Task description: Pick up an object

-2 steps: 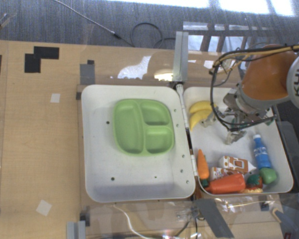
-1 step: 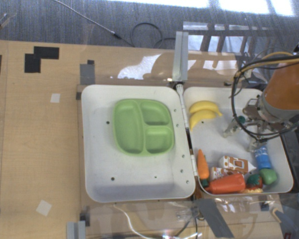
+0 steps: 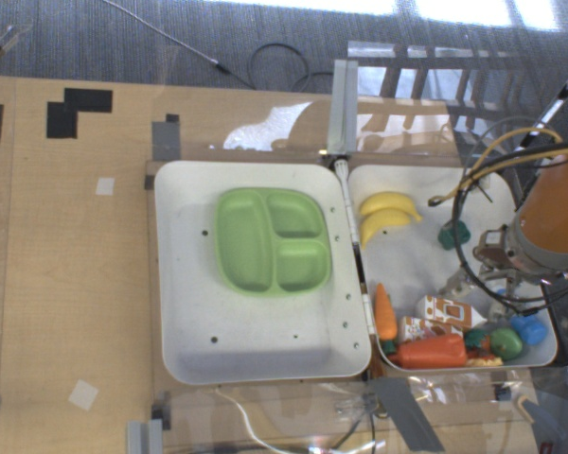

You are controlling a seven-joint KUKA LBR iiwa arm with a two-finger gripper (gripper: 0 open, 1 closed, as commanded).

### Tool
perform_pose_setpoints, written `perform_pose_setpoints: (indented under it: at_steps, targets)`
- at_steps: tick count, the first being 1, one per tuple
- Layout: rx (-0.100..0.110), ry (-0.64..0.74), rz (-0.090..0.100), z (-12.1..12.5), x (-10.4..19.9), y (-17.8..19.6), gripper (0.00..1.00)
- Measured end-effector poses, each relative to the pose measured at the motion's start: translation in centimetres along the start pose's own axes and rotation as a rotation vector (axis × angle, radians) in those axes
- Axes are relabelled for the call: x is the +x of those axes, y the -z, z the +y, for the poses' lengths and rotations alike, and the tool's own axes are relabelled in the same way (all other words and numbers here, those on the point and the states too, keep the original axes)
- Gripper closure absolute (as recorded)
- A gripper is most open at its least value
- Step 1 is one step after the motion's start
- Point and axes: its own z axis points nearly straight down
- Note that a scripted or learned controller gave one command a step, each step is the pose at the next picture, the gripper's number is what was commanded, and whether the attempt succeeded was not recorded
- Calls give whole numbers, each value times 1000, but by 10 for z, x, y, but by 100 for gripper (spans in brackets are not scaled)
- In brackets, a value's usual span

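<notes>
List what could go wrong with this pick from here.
1. The toys are crowded in the right bin's near corner: red pepper, carrot, small carton. A grasp may nudge neighbours or catch two.
2. Loose cables hang over that bin and might snag.
3. The bananas sit against the divider, leaving little finger room.

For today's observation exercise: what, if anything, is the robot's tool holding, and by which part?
It cannot be told. The tool hangs over the right bin, its tip lost among cables, and nothing shows as held.

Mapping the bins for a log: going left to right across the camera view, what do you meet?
green divided plate → bananas → carrot → red pepper → gripper → blue toy
</notes>
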Motion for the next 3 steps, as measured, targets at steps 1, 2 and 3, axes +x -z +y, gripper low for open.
perform_pose_setpoints:
  at_steps: [1,2,3]
  targets:
    - [12,5,1,-4,-1,13,100]
    - [8,249,7,-33,-32,144,100]
    - [1,178,5,72,-67,149,100]
